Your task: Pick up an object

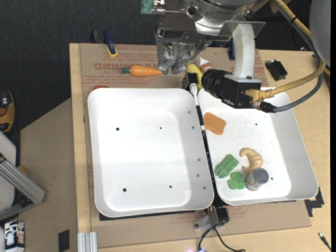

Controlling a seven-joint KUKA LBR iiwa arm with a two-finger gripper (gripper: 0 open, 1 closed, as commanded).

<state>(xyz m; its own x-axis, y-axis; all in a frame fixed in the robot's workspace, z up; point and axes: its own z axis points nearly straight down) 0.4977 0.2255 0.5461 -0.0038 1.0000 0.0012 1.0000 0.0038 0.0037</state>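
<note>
My gripper [175, 62] hangs high over the back edge of the bench, just behind the seam between the two bins. An orange carrot [145, 71] with a green tip lies on the cardboard behind the left bin [105, 140], just left of the gripper. A yellow item [194, 70] sits right beside the gripper at the back rim. In the right bin [283, 140] lie an orange slab [214, 123], two green pieces [226, 165] [237, 181], a tan croissant-shaped piece [252, 156] and a grey can [257, 178].
A blue-and-yellow clamp [110, 43] sits at the back left of the cardboard. A small black block [275, 69] lies on the bench at the back right. The bins' shared rim [202, 135] runs down the middle.
</note>
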